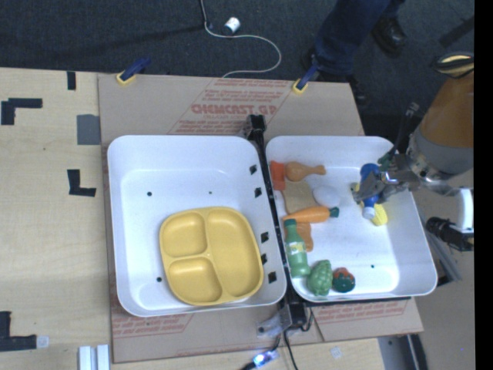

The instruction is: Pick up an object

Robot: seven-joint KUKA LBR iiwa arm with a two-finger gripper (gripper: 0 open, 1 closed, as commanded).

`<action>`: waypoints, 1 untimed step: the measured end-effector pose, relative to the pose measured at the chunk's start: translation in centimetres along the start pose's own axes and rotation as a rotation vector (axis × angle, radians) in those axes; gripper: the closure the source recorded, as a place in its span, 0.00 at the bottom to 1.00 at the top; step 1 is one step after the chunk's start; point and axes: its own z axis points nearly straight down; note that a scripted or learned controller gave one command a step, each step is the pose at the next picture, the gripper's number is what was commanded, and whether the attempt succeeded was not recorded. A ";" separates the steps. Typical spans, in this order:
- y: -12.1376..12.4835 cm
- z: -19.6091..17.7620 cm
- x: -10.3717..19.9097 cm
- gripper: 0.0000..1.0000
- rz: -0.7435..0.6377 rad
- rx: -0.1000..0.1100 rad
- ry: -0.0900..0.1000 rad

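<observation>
My gripper reaches in from the right and hangs over the right part of the right bin. A small blue and yellow toy sits right at the gripper's tip, partly hidden by it. Further left in this bin lie a tan drumstick, an orange carrot with a green tip across a beige bread slice, a green bottle, a bumpy green vegetable and a red and orange fruit.
The left bin holds a yellow divided plate. The bins meet at a black-clipped divider. Both rest on cardboard on the wooden bench. A white cable lies on the dark floor behind.
</observation>
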 end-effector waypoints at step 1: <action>0.1 -2.4 0.1 1.00 0.000 0.003 0.001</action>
